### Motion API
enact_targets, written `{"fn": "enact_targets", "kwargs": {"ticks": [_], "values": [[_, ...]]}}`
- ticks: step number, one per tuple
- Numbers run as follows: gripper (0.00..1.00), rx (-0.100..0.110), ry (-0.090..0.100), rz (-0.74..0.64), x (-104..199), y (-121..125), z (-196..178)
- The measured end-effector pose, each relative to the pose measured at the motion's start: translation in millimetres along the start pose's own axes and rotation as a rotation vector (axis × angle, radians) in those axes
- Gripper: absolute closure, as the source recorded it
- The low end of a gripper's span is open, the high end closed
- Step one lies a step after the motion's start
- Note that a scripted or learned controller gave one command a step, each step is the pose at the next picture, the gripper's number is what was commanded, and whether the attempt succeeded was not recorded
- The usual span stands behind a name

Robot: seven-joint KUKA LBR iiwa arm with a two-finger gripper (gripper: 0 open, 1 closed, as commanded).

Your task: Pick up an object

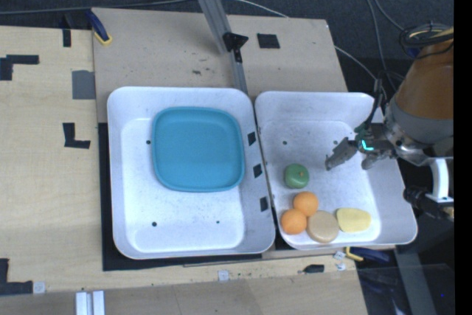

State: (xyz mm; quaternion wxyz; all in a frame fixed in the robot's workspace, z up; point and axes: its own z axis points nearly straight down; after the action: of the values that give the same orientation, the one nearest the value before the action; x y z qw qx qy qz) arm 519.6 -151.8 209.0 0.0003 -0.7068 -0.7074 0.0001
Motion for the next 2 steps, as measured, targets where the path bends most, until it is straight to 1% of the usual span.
{"fn": "enact_targets", "kwargs": {"ticks": [1,2], "values": [[0.0,0.0,0.0,0.0,0.0,0.0,0.0],[0.0,0.004,0.0,0.0,0.0,1.1,42.5]]}}
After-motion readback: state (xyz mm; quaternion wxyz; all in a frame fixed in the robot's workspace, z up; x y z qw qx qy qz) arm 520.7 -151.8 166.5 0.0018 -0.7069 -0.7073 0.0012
